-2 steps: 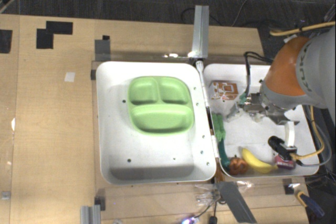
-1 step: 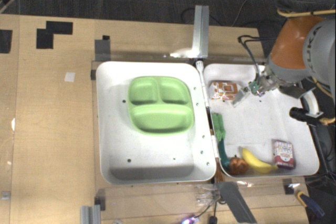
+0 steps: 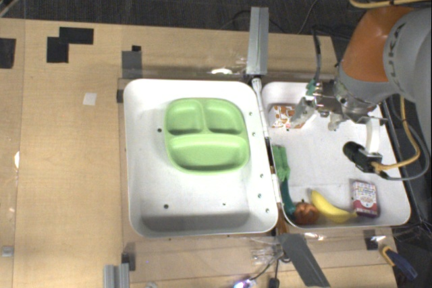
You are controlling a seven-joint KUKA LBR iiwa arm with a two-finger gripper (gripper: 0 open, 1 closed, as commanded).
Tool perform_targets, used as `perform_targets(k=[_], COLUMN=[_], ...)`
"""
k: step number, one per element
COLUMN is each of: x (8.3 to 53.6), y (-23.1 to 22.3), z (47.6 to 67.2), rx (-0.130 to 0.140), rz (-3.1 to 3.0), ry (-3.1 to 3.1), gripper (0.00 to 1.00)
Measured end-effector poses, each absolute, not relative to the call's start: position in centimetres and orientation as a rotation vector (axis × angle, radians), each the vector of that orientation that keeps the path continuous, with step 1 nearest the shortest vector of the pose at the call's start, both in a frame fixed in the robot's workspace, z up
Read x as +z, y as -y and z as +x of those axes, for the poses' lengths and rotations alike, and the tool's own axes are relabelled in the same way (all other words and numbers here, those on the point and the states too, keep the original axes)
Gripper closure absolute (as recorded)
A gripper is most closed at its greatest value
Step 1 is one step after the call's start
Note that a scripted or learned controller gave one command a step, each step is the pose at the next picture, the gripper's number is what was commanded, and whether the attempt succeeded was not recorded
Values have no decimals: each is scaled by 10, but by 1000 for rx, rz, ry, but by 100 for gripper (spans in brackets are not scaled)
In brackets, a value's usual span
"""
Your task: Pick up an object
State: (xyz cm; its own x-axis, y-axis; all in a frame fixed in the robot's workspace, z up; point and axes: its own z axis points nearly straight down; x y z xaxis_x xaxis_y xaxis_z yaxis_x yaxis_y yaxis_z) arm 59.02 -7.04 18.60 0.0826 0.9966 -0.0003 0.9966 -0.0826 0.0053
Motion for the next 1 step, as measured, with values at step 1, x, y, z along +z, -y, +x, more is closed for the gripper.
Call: perform_targets(k=[1], x=[91], y=[93], z=[543], rx=[16], rz=[2206], ry=[-2222], gripper=[0])
